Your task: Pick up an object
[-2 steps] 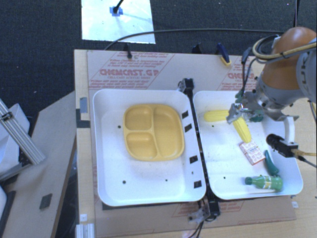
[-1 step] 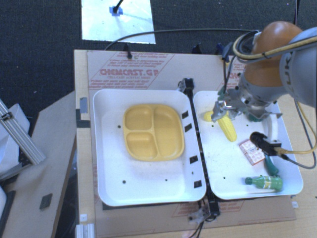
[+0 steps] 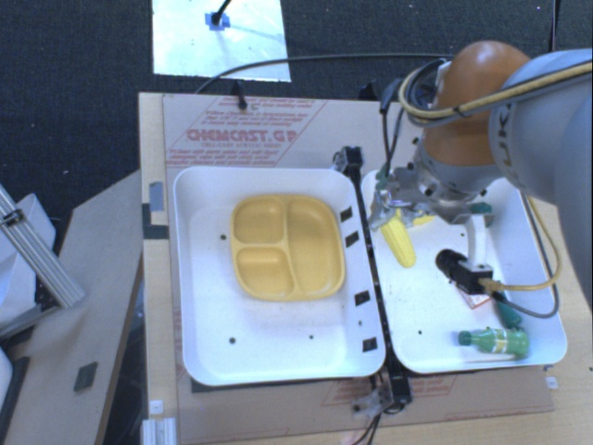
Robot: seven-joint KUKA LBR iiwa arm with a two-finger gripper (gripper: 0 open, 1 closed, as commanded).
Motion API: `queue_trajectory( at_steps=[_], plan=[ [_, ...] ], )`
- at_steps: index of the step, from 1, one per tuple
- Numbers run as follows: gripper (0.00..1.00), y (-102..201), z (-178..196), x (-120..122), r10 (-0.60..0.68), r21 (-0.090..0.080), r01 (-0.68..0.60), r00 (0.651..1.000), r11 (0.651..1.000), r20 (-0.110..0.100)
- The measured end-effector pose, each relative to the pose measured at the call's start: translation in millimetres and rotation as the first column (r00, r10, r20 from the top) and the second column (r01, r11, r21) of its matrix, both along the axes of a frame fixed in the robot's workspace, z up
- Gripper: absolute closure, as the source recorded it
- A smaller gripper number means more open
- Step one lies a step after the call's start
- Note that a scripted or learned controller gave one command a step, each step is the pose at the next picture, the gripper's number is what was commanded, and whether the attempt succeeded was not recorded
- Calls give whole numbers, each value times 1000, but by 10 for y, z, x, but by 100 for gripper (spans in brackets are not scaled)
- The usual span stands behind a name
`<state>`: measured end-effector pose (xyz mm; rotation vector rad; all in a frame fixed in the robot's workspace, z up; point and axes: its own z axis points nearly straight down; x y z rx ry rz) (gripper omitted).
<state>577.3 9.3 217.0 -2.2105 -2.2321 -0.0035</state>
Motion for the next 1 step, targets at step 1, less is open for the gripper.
queue_trajectory(
  at_steps=[1],
  plan=[
    [100, 585, 129, -52, 2, 1, -2, 1000, 1000, 1]
  ],
)
